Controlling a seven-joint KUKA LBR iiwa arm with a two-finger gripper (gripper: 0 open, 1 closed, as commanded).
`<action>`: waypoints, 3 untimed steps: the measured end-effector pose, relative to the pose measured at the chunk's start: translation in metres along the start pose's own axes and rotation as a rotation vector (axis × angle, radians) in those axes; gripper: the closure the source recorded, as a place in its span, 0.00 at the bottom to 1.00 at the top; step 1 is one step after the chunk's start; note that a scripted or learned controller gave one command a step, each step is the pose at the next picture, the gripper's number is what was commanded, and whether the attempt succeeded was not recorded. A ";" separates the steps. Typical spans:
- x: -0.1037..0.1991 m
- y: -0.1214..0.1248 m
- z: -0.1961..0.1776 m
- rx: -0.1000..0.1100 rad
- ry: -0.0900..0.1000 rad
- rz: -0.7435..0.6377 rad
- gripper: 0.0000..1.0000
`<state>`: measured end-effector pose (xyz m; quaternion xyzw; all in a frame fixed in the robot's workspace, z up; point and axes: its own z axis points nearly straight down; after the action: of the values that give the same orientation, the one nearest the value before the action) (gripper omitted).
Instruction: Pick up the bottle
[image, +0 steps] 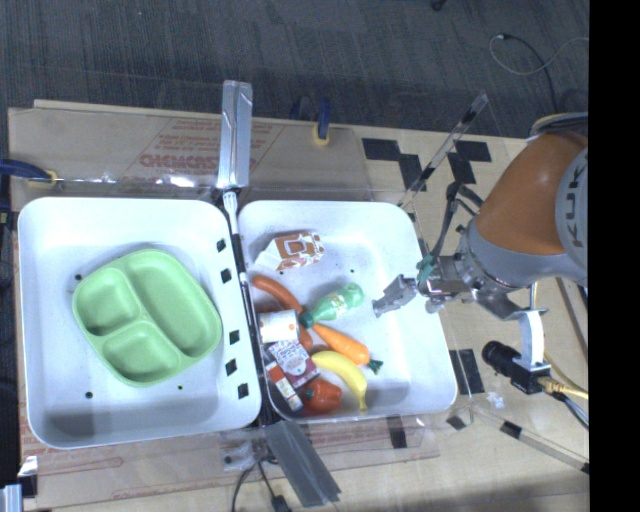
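Wooden bench seen from above, bearing two shallow white bins side by side, with dark floor beyond its far edge. Nearest the camera in the right bin lie a tomato, a banana and a small labelled packet, packed close together. Just behind them sits a carrot, and beside it the bottle, green, lying on its side near the middle of the bin with a sausage at its left. Farther back, apart from the rest, rests a brown-and-white packet. The left bin holds a green divided plate. The gripper hangs at the right bin's right side, near the bottle but not touching it; whether its jaws are open or closed cannot be told. Behind it rises the grey arm with its orange band.
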<state>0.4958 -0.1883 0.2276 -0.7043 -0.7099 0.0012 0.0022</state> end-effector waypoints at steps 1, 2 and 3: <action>0.012 0.064 -0.111 -0.004 -0.003 -0.132 0.00; -0.021 0.100 -0.216 -0.005 -0.003 -0.118 0.00; 0.008 0.036 -0.077 0.000 -0.001 -0.003 0.00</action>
<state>0.5319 -0.1798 0.3045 -0.7034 -0.7108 0.0015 0.0019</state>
